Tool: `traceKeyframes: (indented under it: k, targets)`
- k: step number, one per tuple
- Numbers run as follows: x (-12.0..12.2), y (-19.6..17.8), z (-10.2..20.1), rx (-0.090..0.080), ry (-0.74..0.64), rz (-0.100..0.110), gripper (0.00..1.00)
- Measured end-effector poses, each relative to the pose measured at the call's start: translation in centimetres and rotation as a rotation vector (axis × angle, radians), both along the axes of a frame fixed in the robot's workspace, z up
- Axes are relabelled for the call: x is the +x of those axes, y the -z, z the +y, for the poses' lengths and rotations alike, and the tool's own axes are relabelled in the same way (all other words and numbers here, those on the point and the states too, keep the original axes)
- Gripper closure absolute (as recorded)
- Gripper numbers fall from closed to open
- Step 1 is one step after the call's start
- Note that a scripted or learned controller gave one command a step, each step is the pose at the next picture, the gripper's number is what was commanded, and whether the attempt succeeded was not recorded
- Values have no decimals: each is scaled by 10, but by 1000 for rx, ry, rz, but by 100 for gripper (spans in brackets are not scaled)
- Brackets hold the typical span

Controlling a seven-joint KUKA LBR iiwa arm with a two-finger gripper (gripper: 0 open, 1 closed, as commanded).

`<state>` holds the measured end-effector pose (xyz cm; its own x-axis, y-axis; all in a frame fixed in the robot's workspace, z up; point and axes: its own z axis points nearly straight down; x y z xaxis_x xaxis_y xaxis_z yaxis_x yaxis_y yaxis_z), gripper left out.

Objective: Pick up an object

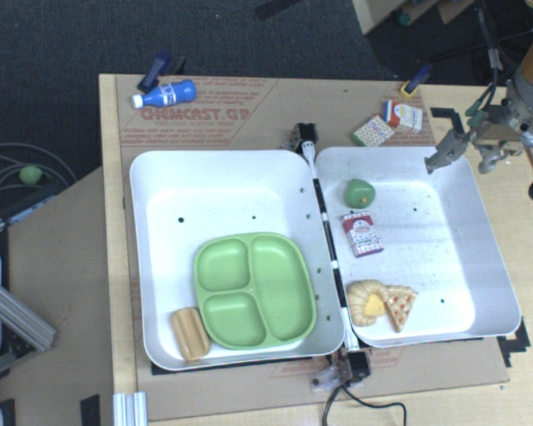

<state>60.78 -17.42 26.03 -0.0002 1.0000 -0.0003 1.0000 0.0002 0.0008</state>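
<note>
Two shallow white bins (151, 238) sit side by side on the tan wooden surface (249, 105).
Over the right bin's far corner hangs the grey claw (457, 149), and I cannot tell if it is open or closed. Inside that bin lie a round green apple (360, 193), a small red box (361, 234), and a tan pastry (366, 301) touching a toast-coloured triangle (400, 307). Next door sits a green plastic tray with three sections (253, 289).

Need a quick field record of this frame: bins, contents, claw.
left bin: green divided plate, tan bread-like block at its lower left
right bin: green apple-like fruit, small red box, croissant touching a pizza slice
claw: above right bin's upper right corner, nothing between its fingers
bench outside bins: blue-and-white bottle, small cards
</note>
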Motion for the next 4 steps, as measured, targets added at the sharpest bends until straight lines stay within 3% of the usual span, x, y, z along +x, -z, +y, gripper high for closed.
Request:
traceKeyframes:
  k: [1, 2, 3, 4]
  targets:
    - [-24, 111, 53, 1, -1, 3, 0]
    - [-18, 158, 82, 2, -1, 4, 0]
    - [-40, 176, 82, 1, 1, 4, 0]
    - [59, 175, 77, 0, -1, -1, 0]
